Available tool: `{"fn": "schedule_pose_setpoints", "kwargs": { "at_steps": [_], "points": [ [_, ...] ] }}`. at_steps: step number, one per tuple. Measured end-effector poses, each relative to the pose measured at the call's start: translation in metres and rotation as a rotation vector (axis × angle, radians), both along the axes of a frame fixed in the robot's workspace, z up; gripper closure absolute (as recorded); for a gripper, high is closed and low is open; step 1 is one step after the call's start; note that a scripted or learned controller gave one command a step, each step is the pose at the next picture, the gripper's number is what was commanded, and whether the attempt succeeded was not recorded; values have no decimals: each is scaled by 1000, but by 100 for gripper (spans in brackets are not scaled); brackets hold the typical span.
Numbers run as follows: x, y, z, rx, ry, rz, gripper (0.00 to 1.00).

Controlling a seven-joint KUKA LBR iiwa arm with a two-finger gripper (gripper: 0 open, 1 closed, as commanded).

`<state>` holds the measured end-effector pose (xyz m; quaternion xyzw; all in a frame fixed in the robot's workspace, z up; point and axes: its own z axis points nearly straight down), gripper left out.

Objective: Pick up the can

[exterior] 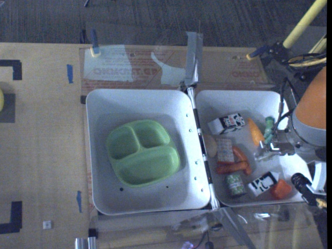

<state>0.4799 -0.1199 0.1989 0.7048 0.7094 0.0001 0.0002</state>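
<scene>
The can, small with a dark green label, stands in the right bin near its front wall. It is left of a white and black box and just below two red pieces. My gripper hangs over the right side of that bin, up and to the right of the can and apart from it. Nothing shows between it and the can. The arm's orange band is at the right edge.
The right bin also holds a cow-patterned carton, a carrot, a green item, a small packet and an orange-red piece. A green divided plate lies in the left bin.
</scene>
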Motion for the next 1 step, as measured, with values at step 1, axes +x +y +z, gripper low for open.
{"fn": "schedule_pose_setpoints", "kwargs": {
  "at_steps": [1],
  "points": [
    [-1,-14,-102,1,3,-268,0]
  ]
}}
